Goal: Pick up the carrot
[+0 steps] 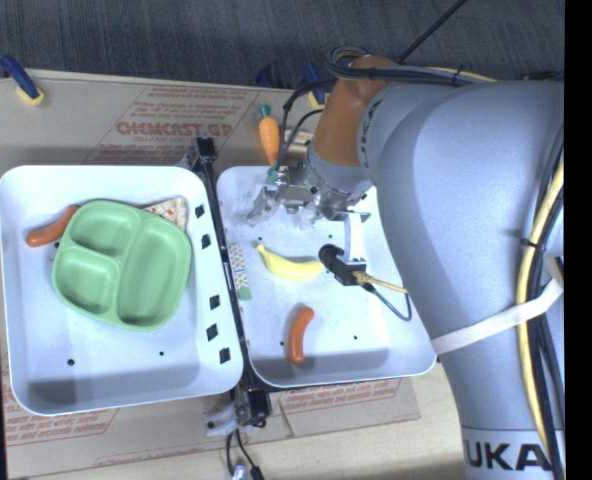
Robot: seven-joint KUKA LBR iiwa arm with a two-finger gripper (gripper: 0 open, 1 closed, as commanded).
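Note:
The carrot (267, 139) is small and orange with a green top. It lies at the far rim of the right bin (406, 353), seemingly on the cardboard just beyond it. My gripper (288, 194) hangs over the far end of that bin, a little nearer than the carrot and slightly to its right. The view does not show whether it touches the carrot.
A yellow banana (288, 265) and an orange-red sausage (298, 334) lie in the right bin. The left bin (26, 368) holds a green divided plate (123, 263), another sausage (46, 232) partly under it, and a pizza slice (172, 209). My arm covers the right bin's right side.

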